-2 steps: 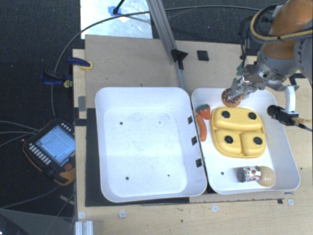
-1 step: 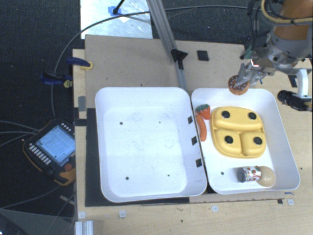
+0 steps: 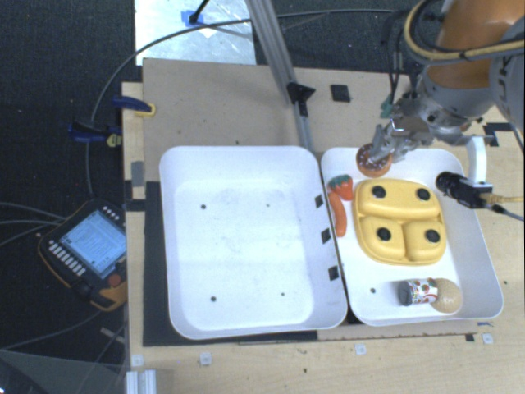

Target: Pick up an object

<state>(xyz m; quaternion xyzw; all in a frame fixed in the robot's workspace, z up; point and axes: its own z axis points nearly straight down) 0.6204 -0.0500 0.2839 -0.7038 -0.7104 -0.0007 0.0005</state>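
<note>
Bottommost, a printed can (image 3: 417, 292), label unreadable; end effector (image 3: 379, 159) over a brown disc (image 3: 374, 166), grip indiscernible.

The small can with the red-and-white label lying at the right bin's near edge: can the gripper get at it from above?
Probably yes. The can lies apart from the yellow four-lobed block, with nothing over it; the gripper sits at the bin's far end.

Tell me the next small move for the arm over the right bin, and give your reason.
Probably a short straight descent. The gripper hangs directly over the small round brown object at the far edge of the right bin, close above or already touching it. The yellow block and carrot lie apart, so a vertical approach looks unobstructed.
</note>
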